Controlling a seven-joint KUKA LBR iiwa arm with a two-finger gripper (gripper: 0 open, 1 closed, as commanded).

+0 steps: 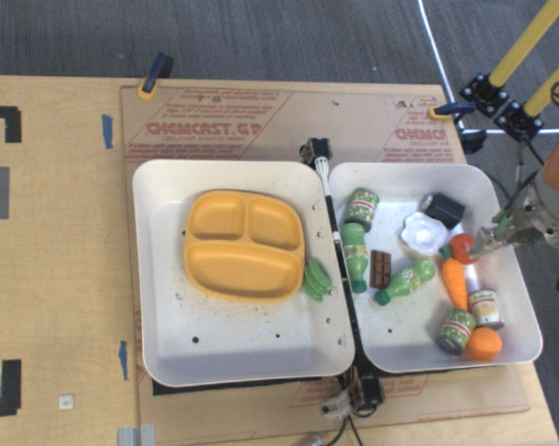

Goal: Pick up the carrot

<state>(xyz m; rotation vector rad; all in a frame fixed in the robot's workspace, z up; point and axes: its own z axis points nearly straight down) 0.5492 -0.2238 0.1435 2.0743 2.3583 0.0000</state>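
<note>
The carrot is a short orange cone lying in the right bin, near its right side, with its thick end pointing to the back. A small red item sits just behind that end. My gripper reaches in over the bin's right rim and hangs just behind and to the right of the carrot's thick end, close to the red item. Nothing shows held in it.
Around the carrot lie a small jar, a green-labelled jar and an orange. Further left are a white lump, a black block, green bottles and a chocolate bar. The left bin holds a yellow divided plate.
</note>
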